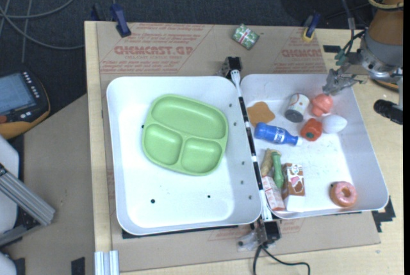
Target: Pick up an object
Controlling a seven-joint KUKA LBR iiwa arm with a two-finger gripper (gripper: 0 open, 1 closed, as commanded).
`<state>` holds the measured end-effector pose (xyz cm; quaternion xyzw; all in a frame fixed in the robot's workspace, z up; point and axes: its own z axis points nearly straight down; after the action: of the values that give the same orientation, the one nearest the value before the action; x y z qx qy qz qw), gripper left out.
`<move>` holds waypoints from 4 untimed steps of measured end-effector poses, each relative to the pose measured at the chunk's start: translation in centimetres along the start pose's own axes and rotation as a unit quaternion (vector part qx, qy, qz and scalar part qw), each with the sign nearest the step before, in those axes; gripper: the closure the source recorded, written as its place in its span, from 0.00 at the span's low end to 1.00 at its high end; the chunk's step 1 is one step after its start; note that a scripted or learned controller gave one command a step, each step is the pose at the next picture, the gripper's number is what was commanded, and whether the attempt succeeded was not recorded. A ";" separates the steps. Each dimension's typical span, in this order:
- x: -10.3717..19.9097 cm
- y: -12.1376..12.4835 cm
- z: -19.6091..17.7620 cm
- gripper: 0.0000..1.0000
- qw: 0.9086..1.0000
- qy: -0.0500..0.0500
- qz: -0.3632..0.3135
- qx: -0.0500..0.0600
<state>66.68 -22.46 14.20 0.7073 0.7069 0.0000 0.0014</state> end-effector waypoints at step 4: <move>4.9 -2.4 4.4 1.00 1.000 0.001 0.000 -0.002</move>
<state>64.28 -17.58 9.78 0.7071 0.7071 0.0019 0.0026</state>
